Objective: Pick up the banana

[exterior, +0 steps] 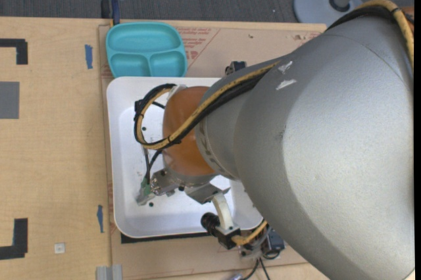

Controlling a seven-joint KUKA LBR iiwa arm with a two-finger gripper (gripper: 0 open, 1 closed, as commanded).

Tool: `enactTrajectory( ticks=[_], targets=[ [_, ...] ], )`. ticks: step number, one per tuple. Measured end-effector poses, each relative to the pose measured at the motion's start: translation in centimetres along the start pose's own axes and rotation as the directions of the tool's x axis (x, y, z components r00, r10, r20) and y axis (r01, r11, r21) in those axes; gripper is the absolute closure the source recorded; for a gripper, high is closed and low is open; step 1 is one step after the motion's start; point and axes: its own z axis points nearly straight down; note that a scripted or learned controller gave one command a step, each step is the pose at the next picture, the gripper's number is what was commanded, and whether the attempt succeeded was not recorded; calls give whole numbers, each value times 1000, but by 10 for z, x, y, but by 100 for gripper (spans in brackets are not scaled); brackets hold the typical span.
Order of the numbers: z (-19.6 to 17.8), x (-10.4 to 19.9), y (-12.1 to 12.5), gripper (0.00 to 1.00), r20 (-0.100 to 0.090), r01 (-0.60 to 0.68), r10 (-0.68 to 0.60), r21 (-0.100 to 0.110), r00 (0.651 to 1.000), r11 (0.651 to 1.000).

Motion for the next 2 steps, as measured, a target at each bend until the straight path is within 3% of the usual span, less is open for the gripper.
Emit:
enactTrajectory(
  ticks=[1,2],
  targets=[
    [-39,-17,15,0,2,-380,380,2,925,925],
    [0,-12,-5,0,0,-86,86,-1,996,996]
  ],
)
